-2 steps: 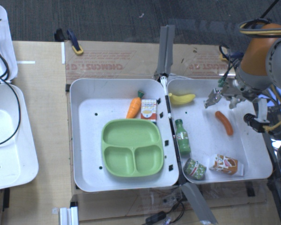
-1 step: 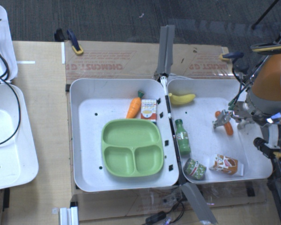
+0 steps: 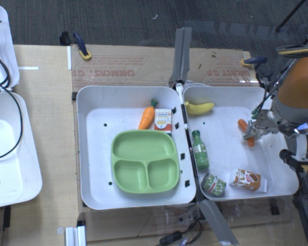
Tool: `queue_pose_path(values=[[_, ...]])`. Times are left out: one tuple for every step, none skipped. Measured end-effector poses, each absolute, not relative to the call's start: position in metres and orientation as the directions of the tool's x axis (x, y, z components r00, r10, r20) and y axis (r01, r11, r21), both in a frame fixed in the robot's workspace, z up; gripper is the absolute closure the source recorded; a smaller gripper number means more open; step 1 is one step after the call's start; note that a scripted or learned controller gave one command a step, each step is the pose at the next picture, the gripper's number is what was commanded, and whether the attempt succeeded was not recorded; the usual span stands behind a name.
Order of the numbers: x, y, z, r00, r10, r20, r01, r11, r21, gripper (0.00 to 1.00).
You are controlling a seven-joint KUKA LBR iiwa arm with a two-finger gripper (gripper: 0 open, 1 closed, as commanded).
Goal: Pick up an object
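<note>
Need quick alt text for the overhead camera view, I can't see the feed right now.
The gripper sits low in the right bin at a small orange object, beside a banana, green bottle, green packet and carton. The left bin holds a green divided plate, carrot and juice box.

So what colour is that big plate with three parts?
Light green. The green three-compartment plastic plate shows clearly in the camera view, in the left white bin.
</note>
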State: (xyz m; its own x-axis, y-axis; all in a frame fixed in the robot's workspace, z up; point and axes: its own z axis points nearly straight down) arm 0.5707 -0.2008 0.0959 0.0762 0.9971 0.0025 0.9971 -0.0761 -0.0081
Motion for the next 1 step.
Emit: queue_pose_path(values=[[0.5725, -0.1625, 0.21, 0.097, 0.995, -0.001, 0.995, -0.097, -0.004, 1.0]])
